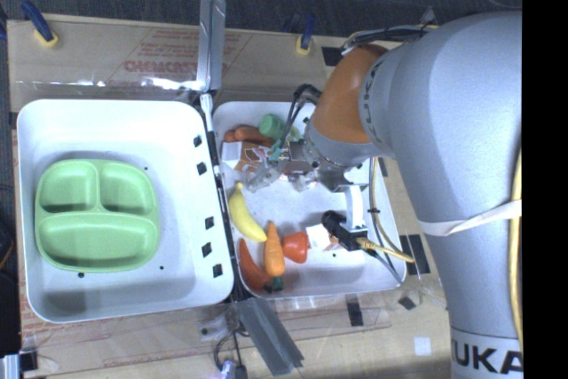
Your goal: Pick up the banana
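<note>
While the jaws [266, 169] hang blurred above the banana [246, 215], their spread cannot be told, seemingly nothing gripped.

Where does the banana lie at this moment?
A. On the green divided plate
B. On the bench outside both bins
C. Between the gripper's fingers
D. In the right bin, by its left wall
D: the banana lies on the floor of the right bin, beside its left wall, just above the carrot.
</note>
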You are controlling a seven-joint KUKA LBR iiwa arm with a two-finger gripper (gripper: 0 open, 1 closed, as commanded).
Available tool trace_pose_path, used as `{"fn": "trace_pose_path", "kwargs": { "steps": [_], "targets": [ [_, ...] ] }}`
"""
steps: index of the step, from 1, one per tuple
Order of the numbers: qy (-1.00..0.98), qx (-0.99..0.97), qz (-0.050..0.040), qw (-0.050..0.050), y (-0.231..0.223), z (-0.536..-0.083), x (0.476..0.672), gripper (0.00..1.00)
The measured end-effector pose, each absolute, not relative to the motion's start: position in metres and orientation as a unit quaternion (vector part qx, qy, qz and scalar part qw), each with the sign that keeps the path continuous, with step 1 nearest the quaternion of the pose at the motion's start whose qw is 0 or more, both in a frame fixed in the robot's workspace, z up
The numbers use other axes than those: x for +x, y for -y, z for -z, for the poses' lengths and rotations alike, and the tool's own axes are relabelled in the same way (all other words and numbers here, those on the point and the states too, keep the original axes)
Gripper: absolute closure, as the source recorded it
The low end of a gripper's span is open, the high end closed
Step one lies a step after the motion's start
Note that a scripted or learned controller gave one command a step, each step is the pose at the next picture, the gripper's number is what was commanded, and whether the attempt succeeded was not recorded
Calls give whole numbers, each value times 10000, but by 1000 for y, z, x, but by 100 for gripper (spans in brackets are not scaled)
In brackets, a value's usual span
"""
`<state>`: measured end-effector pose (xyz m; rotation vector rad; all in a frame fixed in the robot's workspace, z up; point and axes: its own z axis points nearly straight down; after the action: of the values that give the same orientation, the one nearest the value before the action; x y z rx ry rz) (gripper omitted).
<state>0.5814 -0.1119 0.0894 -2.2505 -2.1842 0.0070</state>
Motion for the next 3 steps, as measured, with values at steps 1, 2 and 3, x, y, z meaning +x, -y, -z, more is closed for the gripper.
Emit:
{"fn": "trace_pose_path", "kwargs": {
  "steps": [1,2,3],
  "targets": [
    [7498,-6617,-31,18,100,-89,521,0],
    [7510,-6603,-43,45,99,-95,521,100],
    [7509,-6603,-47,48,99,-95,521,0]
  ]
}}
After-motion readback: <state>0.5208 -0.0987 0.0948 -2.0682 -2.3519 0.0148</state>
